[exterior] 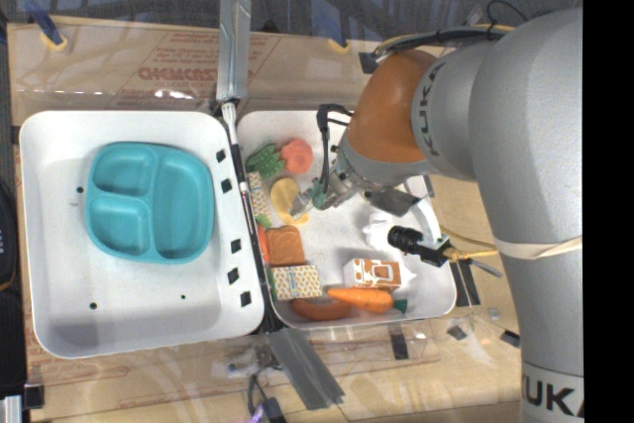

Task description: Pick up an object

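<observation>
Arm low over the right bin's toy food, no object lifted yet.

The gripper [322,196] hangs inside the right bin [436,304], its tip just beside the yellow piece [283,196] and near the pink-red piece [295,154] and green leafy piece [264,159], which suggests it is lining up on that cluster by the divider. Whether the fingers are apart or together I cannot tell: the tip is small, dark and partly masked by the wrist, and nothing clearly sits between them. The other candidates lie toward the bin's near wall: a brown bread-like piece [285,245], a patterned box [296,281], a carrot [363,297], a small carton [372,273]. The left bin [50,312] holds a teal divided plate [151,202], well apart.
</observation>
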Motion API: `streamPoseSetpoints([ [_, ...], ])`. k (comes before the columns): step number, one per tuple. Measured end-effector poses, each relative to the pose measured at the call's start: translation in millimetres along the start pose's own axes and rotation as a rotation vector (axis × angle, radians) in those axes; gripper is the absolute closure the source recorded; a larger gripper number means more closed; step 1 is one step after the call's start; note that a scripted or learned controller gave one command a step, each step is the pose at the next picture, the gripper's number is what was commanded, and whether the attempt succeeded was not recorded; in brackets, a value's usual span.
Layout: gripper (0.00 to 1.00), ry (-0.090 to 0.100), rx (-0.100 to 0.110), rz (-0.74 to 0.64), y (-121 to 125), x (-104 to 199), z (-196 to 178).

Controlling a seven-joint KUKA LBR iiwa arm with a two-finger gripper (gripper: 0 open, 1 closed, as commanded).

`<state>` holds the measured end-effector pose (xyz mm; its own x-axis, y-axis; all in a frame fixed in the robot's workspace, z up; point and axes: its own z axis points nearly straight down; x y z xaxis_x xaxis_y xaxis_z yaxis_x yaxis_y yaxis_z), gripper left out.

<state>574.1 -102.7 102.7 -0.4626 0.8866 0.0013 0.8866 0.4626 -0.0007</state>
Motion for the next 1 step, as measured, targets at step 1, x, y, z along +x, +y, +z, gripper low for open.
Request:
streamPoseSetpoints([
  [1, 0.00, 0.000, 0.000, 0.000, -0.1, 0.0, 0.0],
])
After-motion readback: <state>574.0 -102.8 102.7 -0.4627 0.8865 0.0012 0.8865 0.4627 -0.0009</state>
